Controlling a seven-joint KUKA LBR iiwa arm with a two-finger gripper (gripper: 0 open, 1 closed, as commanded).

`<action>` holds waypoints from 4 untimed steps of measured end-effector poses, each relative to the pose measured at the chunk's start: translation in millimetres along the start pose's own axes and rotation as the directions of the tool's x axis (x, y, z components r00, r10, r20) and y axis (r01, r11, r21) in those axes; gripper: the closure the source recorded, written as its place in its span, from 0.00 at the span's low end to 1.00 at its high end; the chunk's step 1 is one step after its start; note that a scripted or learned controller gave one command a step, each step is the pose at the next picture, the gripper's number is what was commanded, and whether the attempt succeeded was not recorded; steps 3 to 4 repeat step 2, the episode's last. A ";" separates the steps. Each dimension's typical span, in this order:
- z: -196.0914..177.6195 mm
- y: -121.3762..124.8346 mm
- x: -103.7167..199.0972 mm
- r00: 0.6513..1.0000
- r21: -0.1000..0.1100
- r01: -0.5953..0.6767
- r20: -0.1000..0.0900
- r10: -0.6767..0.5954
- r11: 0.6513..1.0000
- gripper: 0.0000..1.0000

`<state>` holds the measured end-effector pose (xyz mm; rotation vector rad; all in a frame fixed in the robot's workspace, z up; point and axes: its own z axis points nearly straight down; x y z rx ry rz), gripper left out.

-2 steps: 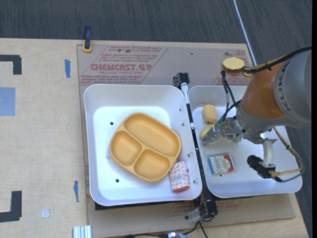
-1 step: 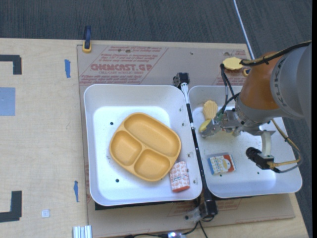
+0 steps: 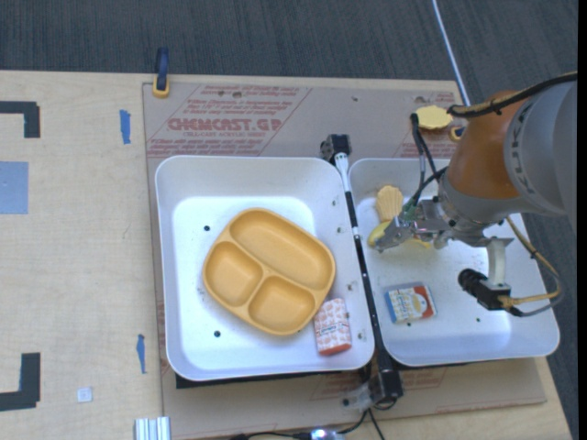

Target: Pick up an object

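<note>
Right of frame centre, the claw sits low in the right bin, at a yellow object near that bin's left wall; cannot tell whether it is released or clenched, so I judge the pick not yet done, lift remaining. A small carton lies lower in that bin. Left bin holds a yellow divided tray and a packet; both rest on the table, dark carpet along the top.
</note>
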<state>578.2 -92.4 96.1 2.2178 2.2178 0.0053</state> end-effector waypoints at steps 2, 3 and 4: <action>-103.5 -97.5 54.5 1.000 0.006 0.001 -0.002 -0.001 1.000 1.00; -103.5 -97.5 54.5 1.000 0.006 0.001 -0.002 -0.001 1.000 1.00; -103.5 -97.5 54.5 1.000 0.006 0.001 -0.002 -0.001 1.000 1.00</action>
